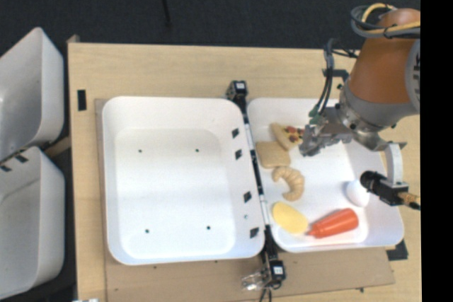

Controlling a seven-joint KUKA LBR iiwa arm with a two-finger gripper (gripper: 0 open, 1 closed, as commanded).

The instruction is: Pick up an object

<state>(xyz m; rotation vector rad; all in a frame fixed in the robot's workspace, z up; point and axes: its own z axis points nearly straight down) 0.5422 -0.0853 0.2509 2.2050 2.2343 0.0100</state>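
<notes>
The arm reaches in from the right over the right bin (375, 233), and the gripper (311, 141) sits low near the bin's upper left part, just right of a small pizza-slice-like piece (285, 134) with red spots. Whether the fingers are spread or pressed together I cannot tell — they read as a dark, blurred cluster, and nothing is visibly caught between them.

The right bin carries every candidate: the pizza piece at the top, a tan flat piece (269, 153) just below it, a curled croissant-like piece (291, 181) under that, a yellow lemon-like item (289, 217) near the front edge, an orange-red carrot-like item (334, 223) beside it, and a white egg-like item (356, 192) toward the right. The left bin (113, 173) lies beside it on the tabletop (170, 71).

My judgement is that the step in hand is the descent onto a target, most likely the pizza piece or the tan piece. To do it well, the gripper should centre over one item rather than the seam between two, since those pieces lie touching or nearly so. The flat pieces offer little height, so closing across the narrower width and going down close to the bin floor looks wise. The divider wall is near — a sideways approach could nudge items against it.
</notes>
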